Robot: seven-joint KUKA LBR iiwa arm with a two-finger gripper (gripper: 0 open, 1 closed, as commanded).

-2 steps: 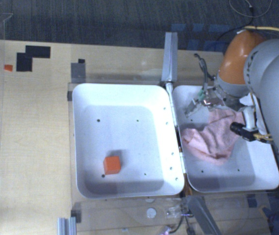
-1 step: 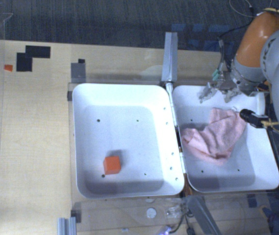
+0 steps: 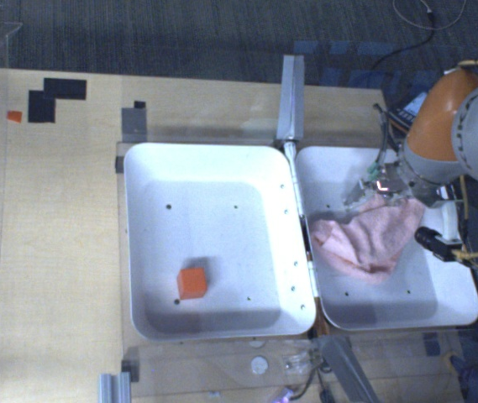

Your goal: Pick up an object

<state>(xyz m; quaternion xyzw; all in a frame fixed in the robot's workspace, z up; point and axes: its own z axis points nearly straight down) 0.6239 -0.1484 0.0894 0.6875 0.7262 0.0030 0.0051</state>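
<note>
A pink cloth [image 3: 366,238] lies crumpled in the right bin [image 3: 407,309], near its middle. My gripper [image 3: 379,190] is low over the back half of that bin, right at the cloth's upper right edge, and the cloth's top reaches up to it. A small orange cube [image 3: 192,282] rests on the floor of the left bin [image 3: 213,166], toward the front left.
A metal divider post [image 3: 289,99] stands behind the seam between the two bins. Black blocks [image 3: 54,97] and a small orange piece [image 3: 14,117] lie on the bench at the far left. The arm's orange band [image 3: 436,124] hangs over the right bin's back right corner.
</note>
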